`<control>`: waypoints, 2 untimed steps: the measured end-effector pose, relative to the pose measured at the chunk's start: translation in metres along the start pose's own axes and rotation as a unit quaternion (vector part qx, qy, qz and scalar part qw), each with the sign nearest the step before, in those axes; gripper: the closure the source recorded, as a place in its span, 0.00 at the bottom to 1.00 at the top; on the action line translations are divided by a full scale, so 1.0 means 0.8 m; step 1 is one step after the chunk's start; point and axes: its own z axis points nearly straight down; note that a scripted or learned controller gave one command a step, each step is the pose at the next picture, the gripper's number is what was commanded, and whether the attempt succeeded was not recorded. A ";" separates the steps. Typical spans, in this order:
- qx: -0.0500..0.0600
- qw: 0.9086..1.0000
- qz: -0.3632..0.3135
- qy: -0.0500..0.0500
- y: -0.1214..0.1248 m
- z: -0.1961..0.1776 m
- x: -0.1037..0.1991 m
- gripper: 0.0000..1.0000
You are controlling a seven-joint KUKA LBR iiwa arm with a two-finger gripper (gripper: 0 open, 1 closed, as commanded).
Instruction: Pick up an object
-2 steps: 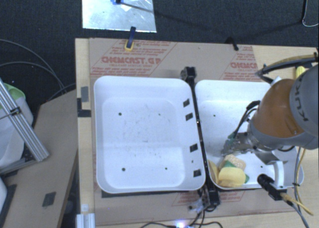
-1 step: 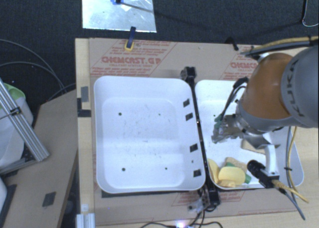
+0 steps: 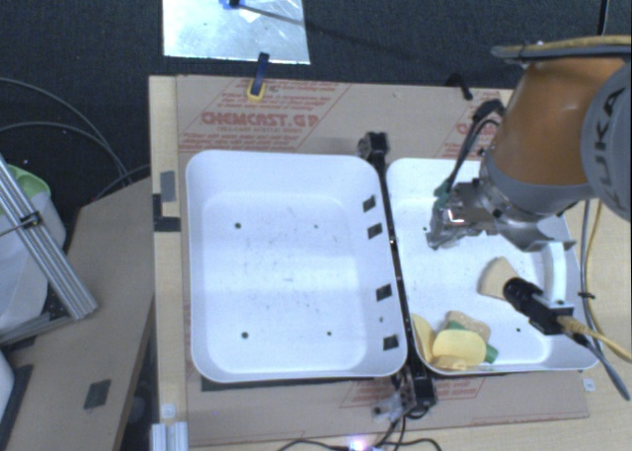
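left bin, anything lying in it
No, the left bin shows bare white floor, while the yellow object lies in the right bin.

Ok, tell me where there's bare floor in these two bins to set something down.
The left bin has bare white floor from wall to wall, bordered on its right by the black divider. In the right bin, bare floor runs along the divider, up to the far wall. Its near end is crowded: the yellow objects, a beige piece, and the gripper above.
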 end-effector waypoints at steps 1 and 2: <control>-0.001 1.000 -0.002 0.001 -0.023 -0.114 0.064 1.00; 0.006 1.000 0.006 -0.001 -0.001 -0.062 -0.012 1.00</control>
